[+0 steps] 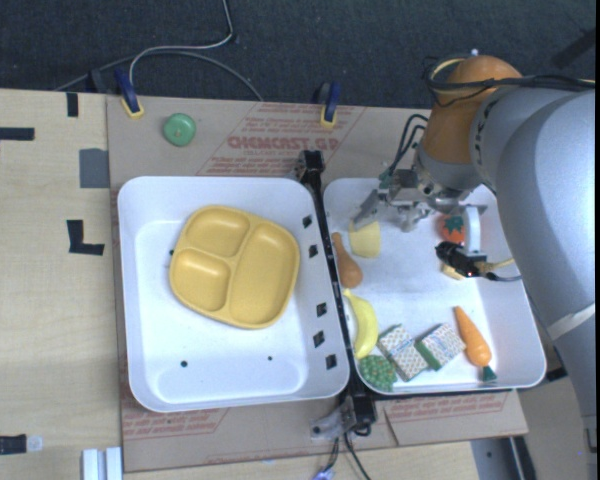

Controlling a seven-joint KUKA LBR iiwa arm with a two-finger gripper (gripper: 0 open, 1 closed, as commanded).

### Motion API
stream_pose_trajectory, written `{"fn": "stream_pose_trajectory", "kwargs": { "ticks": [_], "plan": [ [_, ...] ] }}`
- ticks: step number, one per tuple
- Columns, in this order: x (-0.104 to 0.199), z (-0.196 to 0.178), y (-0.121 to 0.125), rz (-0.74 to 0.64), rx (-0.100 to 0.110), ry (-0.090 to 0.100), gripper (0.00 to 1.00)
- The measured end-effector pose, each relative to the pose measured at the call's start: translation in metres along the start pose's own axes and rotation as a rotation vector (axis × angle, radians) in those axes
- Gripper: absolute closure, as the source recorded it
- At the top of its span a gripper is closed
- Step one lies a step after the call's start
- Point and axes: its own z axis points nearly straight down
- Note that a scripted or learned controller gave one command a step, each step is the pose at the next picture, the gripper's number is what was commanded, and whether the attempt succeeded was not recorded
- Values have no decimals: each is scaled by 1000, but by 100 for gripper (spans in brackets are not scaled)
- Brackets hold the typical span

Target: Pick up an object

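Note:
My gripper [387, 216] hangs over the back left part of the right bin [525, 318], with its two fingers spread apart and nothing between them. A pale yellow block [366, 240] lies just below the left fingertip, beside it and not gripped. Further forward along the bin's left wall lie an orange-brown piece [346, 269], a banana [363, 326] and a green pea cluster [378, 370]. Two sandwich-like blocks [405, 354] [442, 345] and a carrot [472, 338] lie near the front. A small red-orange item [452, 229] sits right of the gripper.
The left bin [140, 298] holds a yellow divided plate [234, 265]. A green round thing [179, 129] lies on the cardboard behind that bin. The grey arm [550, 188] covers the right side of the right bin. Bare floor shows in the middle of the right bin.

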Motion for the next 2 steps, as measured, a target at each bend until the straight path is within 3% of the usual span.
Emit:
{"fn": "stream_pose_trajectory", "kwargs": {
  "ticks": [1, 2],
  "plan": [
    [26, 0, -43, 1, 1, -2, 0],
    [19, 0, 0, 0, 1, 1, 0]
  ]
}}
